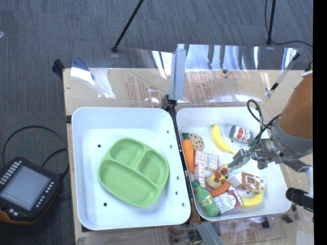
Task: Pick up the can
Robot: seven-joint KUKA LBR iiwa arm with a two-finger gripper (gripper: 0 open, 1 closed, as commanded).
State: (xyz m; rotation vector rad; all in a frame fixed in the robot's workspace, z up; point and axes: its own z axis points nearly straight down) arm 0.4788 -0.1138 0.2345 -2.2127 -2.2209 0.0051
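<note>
Nearest, toys crowd the right bin (286,200). Above them, the gripper (236,162) has its fingers spread and holds nothing; the can (239,133) lies on its side just beyond, toward the far wall.

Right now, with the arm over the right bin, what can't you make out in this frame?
- Gripper: too small and blurred in the camera view to read its finger state.
- Can: label too small to read; it lies tilted near the banana.
- Right bin: its right side is hidden by the arm.
- Toys near the green bottle: they overlap, so their edges are unclear.
</note>
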